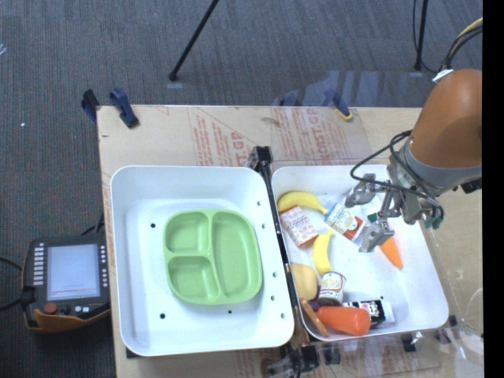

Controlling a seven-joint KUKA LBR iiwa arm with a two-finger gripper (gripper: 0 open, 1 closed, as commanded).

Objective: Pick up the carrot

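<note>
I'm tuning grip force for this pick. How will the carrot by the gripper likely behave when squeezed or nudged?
The carrot looks like smooth moulded plastic, so probably stiff, light and somewhat slippery. Its tapered, rounded shape may squirt out of a pinch or roll on the white bin floor if the gripper nudges it.

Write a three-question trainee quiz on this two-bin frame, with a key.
1. True or false: the green three-compartment plastic plate lies in the right shallow white bin.
2. Which thing lies nearest the gripper? A) the small orange tapered carrot B) a metal can C) the green plate
3. Fill in: the right bin holds ___ yellow bananas.

Key
1. False: the plate lies in the left shallow white bin.
2. A: the carrot lies right beside the gripper, in the right bin.
3. Two: one at the bin's far left corner, the other nearer the middle.
</note>
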